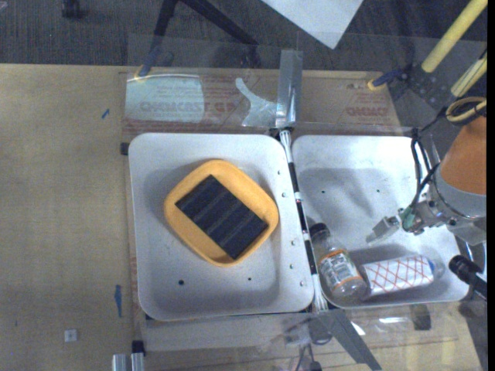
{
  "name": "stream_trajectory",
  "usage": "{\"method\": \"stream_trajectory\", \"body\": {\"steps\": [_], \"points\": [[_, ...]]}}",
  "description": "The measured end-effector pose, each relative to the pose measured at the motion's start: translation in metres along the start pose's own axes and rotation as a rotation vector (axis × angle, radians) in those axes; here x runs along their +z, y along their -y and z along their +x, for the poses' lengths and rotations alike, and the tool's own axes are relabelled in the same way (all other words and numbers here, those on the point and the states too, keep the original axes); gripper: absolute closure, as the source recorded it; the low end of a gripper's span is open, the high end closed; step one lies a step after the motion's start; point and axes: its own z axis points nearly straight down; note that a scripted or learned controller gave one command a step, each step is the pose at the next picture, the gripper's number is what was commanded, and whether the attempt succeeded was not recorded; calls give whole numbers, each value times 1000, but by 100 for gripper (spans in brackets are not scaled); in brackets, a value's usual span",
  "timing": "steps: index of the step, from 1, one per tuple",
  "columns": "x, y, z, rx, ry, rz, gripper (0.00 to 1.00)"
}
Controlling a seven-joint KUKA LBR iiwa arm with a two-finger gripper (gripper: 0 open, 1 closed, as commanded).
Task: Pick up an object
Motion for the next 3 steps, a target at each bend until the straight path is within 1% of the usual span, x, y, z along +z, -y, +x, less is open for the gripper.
{"method": "stream_trajectory", "body": {"steps": [1, 2, 3], "points": [[-140, -4, -10, 120, 1, 0, 0], [19, 9, 28, 200, -1, 3, 0], [35, 6, -8, 209, 1, 0, 0]]}}
